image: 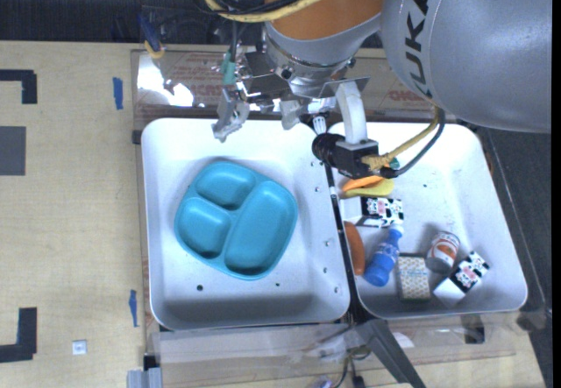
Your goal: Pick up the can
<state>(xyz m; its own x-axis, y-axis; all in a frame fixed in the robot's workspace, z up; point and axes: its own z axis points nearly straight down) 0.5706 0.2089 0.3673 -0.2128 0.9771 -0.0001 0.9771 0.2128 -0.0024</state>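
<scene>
The two-finger gripper (263,119) is seen spread and empty, poised at twelve o'clock, well apart from the small red-and-white metal can (443,249) at four o'clock.

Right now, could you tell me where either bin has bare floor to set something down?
Left bin: bare strips around the blue divided plate, widest along its near edge. Right bin: bare at the far right corner; its near half is crowded with the can, blue bottle and small cartons.
</scene>
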